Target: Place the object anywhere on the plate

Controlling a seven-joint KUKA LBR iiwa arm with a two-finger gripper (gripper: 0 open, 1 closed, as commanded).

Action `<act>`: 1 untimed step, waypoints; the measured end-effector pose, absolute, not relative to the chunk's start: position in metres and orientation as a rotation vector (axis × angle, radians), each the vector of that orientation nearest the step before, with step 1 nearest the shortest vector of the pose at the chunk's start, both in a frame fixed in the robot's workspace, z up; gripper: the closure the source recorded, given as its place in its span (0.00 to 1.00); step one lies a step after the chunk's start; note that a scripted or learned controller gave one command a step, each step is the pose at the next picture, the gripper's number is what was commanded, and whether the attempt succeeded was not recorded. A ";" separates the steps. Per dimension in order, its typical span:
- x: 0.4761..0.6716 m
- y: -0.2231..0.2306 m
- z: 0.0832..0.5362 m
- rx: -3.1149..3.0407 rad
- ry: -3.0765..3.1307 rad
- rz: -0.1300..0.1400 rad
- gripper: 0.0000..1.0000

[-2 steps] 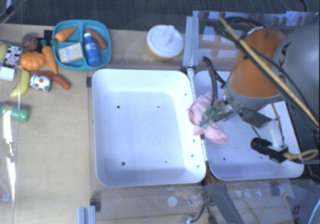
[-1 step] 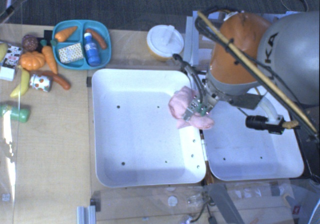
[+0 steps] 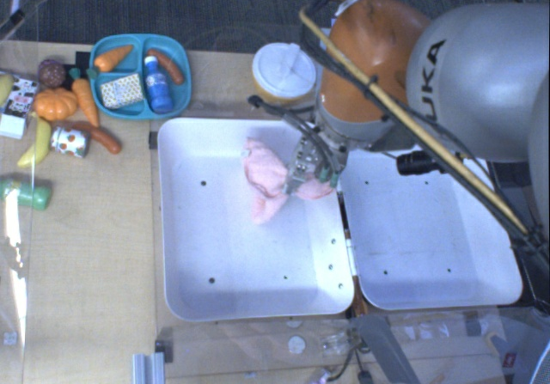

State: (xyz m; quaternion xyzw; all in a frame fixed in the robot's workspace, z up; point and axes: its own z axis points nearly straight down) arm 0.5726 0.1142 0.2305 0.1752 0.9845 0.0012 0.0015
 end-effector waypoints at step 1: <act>0.568 0.116 0.224 0.003 3.138 0.003 1.00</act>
